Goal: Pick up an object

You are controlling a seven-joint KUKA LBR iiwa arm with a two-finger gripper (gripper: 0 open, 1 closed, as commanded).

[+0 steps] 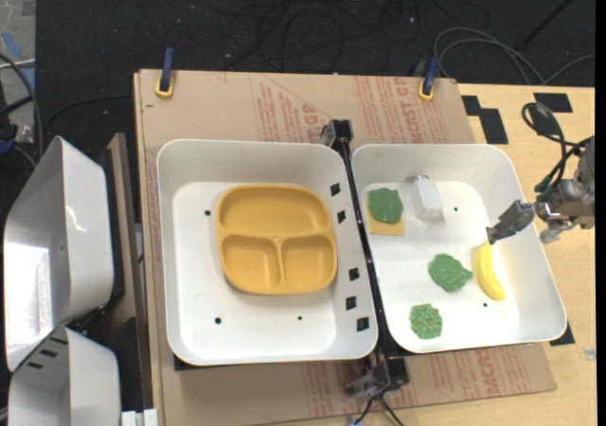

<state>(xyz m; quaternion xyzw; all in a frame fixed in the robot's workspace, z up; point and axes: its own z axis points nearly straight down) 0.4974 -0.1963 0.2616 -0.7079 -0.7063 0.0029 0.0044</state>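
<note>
Gripper (516, 219) at the right bin's (530, 315) right rim, holding nothing that can be seen

Whether it is apart or together I cannot tell. The yellow banana (490, 272) lies just below it; a green piece (449, 272) sits beside the banana, another (426, 321) nearer the front, a third on a yellow square (385, 207), beside a clear block (424, 196). The left bin (189, 320) holds a yellow divided tray (277, 238)
</note>
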